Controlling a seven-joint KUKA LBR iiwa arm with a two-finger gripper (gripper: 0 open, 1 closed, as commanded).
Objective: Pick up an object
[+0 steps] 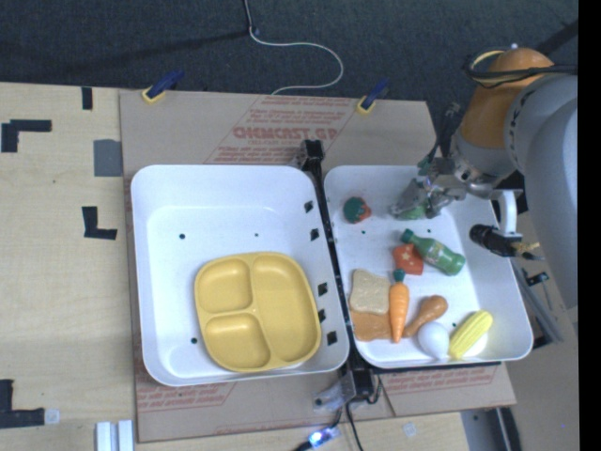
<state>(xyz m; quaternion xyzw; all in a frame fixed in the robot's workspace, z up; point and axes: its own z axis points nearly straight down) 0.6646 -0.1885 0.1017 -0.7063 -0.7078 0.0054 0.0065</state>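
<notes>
The hand (420, 202) hovered in the right bin (515, 301), its grip unreadable; next, descend onto the bottle (438, 255) nearby.

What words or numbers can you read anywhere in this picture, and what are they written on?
Red printed writing on the cardboard sheet behind the two white bins: too blurred to read for sure.
More red print on the cardboard's front edge below the right bin: too small and blurred to read.
The green bottle shows no label I can read.
The yellow plate bears no writing.
</notes>
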